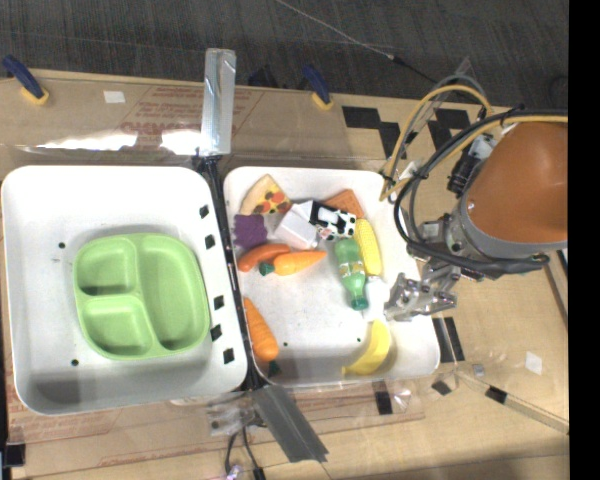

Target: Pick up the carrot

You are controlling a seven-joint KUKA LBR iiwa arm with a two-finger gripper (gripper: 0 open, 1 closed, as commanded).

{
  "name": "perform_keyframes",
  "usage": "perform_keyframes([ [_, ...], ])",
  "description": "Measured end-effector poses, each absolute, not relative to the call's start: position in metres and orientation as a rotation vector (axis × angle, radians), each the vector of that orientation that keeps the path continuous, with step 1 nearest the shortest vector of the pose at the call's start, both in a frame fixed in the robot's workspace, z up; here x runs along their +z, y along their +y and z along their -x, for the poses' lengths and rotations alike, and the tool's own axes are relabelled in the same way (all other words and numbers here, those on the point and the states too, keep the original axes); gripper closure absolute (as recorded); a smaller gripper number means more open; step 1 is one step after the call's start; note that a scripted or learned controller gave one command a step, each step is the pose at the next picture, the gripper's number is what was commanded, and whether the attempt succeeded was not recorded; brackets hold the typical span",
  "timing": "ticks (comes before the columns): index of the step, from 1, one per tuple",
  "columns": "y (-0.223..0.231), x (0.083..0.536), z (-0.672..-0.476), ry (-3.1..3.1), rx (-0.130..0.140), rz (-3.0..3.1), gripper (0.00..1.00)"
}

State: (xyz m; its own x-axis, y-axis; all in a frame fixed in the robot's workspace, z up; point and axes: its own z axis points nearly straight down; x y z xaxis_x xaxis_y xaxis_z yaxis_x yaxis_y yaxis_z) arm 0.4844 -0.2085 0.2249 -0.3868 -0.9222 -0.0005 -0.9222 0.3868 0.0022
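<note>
We see our gripper (pixel 417 298) hanging over the right rim of the right bin (pixel 425 343), with nothing between its fingers; whether they stand open or closed we cannot tell at this size. Just beside it toward the bin's middle stands a green bottle (pixel 351 273), and just below it lies a banana (pixel 373 350). Going on leftward past the bottle we reach the carrot (pixel 298 262), well apart from the gripper and slightly higher in the view. Its long axis runs nearly left to right, so it lies almost in line with our approach, the thicker end pointing toward the gripper and the taper away to the left. A second carrot (pixel 261 332) lies farther off along the bin's left wall, running up and down. We judge the first one nearer, so the reach goes left across the bottle.
</note>
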Motion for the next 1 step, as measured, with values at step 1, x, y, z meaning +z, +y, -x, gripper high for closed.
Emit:
perform_keyframes([
  [1, -0.2056, 0.2207, -0.4781, -2.4, -0.001, -2.026, 1.0],
])
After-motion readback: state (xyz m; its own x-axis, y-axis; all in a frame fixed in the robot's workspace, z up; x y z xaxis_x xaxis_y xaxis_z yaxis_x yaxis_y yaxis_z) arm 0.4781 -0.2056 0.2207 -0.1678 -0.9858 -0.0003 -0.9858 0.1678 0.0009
